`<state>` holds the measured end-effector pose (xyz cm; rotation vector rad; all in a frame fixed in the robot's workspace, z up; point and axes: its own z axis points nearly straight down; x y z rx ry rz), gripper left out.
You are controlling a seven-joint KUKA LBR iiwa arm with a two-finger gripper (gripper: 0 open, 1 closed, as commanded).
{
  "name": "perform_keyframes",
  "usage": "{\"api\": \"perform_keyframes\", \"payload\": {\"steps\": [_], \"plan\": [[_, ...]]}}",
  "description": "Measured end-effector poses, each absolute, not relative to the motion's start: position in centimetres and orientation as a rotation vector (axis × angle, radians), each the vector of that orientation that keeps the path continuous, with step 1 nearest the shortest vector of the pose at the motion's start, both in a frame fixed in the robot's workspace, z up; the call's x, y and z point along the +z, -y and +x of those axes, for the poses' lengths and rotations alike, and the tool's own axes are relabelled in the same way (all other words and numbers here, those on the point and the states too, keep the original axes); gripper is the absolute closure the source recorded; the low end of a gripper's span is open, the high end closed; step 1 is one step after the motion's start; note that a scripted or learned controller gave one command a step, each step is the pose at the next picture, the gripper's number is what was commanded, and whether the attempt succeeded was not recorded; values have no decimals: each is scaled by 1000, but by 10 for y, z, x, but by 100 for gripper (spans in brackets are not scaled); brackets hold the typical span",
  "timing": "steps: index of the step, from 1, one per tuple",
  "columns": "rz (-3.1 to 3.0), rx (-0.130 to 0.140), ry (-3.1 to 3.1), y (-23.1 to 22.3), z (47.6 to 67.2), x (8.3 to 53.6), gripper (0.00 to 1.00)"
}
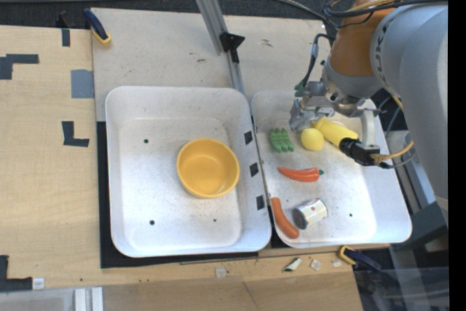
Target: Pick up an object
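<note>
The small round yellow plastic lemon (pixel 312 139) lies in the right-hand shallow white bin (pixel 364 207), just beneath the pincer (pixel 302 121) and seemingly touching its tip or nearly so. From this slant I cannot tell whether the pincer is apart or together, nor whether the lemon sits inside it. The step in hand looks like the approach or the descent onto a target, with nothing lifted yet. A green ridged plastic block (pixel 281 140) sits close on the side of the pincer away from the arm. A slim orange-red toy chilli (pixel 299 173) lies a little beyond the lemon, toward the near rim. Farther that way are an orange toy sausage (pixel 284 218) and a small white and silver can (pixel 311 213). Well apart, in the left-hand white bin (pixel 138 178), stands a yellow plastic bowl (pixel 208 167). The next move, as I judge it, calls for centring over the lemon, since a round, smooth shape may roll aside, then closing and rising straight while keeping clear of the green block.
</note>
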<state>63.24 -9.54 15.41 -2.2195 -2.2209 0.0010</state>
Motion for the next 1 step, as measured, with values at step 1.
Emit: {"api": "perform_keyframes", "payload": {"steps": [1], "plan": [[-2221,-1,2222,97,634,196,100]]}}
